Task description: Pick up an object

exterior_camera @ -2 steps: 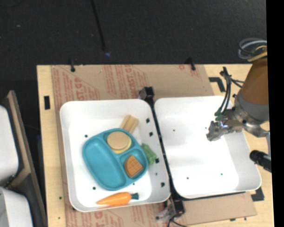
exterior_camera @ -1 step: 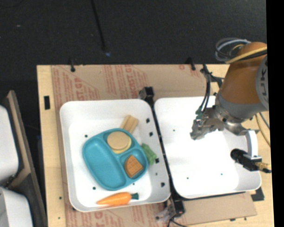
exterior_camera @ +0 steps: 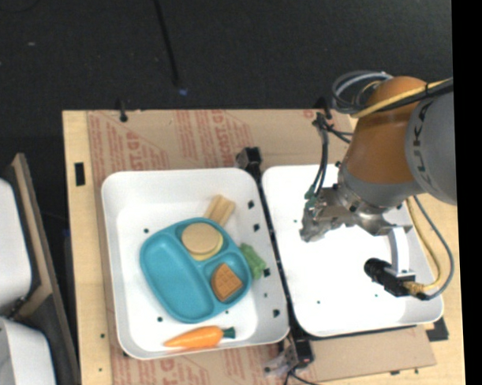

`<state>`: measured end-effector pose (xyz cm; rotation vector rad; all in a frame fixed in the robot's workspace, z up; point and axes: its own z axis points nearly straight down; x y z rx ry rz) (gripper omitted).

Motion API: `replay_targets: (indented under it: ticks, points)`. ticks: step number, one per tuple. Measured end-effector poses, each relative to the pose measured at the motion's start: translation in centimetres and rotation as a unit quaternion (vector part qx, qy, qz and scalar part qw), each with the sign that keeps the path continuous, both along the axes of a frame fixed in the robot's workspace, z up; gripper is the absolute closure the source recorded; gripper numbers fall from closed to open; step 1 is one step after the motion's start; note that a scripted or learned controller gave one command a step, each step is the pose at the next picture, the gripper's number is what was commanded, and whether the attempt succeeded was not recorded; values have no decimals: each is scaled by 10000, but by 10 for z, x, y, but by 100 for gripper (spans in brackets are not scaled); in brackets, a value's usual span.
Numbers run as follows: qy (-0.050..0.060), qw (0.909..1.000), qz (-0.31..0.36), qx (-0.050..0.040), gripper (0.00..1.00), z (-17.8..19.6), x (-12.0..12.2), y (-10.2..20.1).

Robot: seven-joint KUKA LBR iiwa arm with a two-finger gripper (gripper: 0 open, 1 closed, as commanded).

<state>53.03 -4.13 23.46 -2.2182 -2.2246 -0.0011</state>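
Carrot (exterior_camera: pixel 200 337) lies below blue tray (exterior_camera: pixel 175 285), left bin (exterior_camera: pixel 116 231).

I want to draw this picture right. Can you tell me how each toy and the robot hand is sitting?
blue tray: flat in left bin, tilted askew
round cracker: lying in tray
brown waffle: lying in tray
carrot: on its side, below tray
wooden block: leaning on tray's top edge
gripper: over right bin, holding nothing

Both white bins (exterior_camera: pixel 121 255) look like smooth, glossy plastic; the blue tray (exterior_camera: pixel 177 289) is matt plastic. The worktop (exterior_camera: pixel 168 143) looks like rough printed cardboard, and the gripper (exterior_camera: pixel 312 229) dull metal.
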Motion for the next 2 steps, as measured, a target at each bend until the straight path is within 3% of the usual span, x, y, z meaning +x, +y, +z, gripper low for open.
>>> replay_targets:
  ticks: [1,2]
  points:
    - [-3,10000,4,3,100,9,5,45]
    - [-2,10000,5,1,100,10,-4,93]
